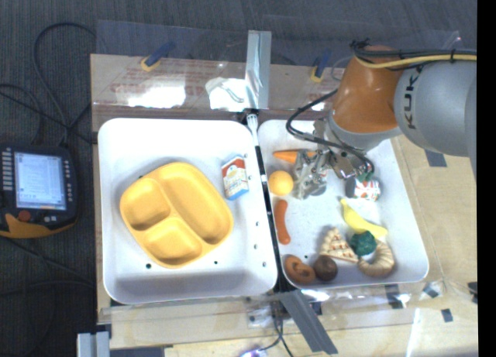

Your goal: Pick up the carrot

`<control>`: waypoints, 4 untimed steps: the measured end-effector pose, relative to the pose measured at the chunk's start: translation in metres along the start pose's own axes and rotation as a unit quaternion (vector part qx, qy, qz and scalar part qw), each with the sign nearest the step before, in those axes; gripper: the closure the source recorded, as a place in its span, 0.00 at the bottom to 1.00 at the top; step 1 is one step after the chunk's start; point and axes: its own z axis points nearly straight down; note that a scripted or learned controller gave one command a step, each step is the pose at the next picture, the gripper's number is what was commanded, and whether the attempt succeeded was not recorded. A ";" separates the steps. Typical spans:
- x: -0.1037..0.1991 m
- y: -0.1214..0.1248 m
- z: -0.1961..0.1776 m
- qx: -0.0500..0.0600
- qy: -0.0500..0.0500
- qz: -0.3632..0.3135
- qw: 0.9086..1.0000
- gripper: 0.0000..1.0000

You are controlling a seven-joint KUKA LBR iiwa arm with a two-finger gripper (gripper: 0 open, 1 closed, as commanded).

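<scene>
Bench with two white bins sitting on a dark floor; a pendant is lying off at the far left. My arm is reaching over the right bin, with my pincer hanging low near that bin's upper left corner.

Pincer state: I cannot tell. Metal parts are blurring together under the wrist, and cables are crossing them.

Carrot: lying just beyond my pincer's upper left side, near the bin's back wall, its thin end pointing toward the divider. Only a short orange wedge is showing; my wrist parts are covering its thick end, so I cannot say whether I am touching it.

Handling, my judgement: probably a toy, light, stiff and smooth, so it is likely to slide or roll if squeezed on the taper. I am favouring a grip across the thicker half, jaws square to its long axis.

Crowding: an orange ball is sitting just left of my pincer, a red sausage below that. Other play food is piling up at the bin's near side, well apart from the carrot.

Left bin is holding a yellow tray and a small carton.

Hard to make out: the white-red thing to my right, and the wall clearance behind the carrot.
</scene>
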 end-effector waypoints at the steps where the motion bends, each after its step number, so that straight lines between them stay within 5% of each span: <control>1: 0.032 0.022 -0.135 0.004 -0.007 0.034 0.999 1.00; 2: 0.035 -0.044 -0.280 0.003 -0.002 0.035 0.999 1.00; 3: 0.092 -0.080 -0.221 0.000 0.003 -0.048 0.999 1.00; 4: 0.159 -0.081 -0.169 -0.001 0.003 -0.231 0.973 1.00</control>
